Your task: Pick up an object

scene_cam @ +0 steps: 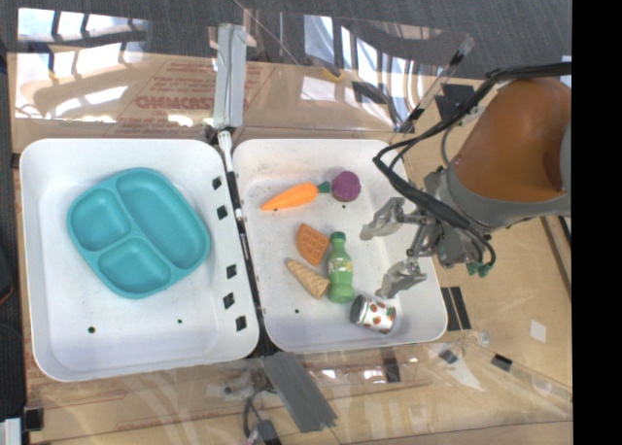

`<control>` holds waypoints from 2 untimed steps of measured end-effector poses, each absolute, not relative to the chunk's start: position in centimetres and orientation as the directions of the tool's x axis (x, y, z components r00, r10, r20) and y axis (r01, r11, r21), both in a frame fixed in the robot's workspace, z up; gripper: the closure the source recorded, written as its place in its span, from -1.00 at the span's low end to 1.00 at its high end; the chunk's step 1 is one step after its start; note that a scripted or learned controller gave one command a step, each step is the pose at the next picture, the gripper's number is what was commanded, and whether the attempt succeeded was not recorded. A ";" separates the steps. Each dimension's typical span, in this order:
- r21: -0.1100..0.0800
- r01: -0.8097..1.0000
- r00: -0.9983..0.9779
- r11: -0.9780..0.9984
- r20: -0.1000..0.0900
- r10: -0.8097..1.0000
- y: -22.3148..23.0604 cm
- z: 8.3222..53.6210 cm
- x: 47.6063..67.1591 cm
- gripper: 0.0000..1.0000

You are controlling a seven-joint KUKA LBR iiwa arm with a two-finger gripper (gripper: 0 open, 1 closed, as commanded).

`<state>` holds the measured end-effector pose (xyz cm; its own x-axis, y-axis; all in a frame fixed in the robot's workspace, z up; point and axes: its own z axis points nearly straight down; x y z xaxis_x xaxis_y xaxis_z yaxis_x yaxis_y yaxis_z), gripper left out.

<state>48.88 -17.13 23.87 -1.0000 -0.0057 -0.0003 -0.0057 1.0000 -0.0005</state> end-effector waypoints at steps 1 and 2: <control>0.000 -0.064 -0.998 0.998 -0.003 -0.064 -13.6 9.2 48.1 -1.00; -0.001 -0.072 -0.997 0.997 -0.004 -0.072 -13.4 10.2 48.3 1.00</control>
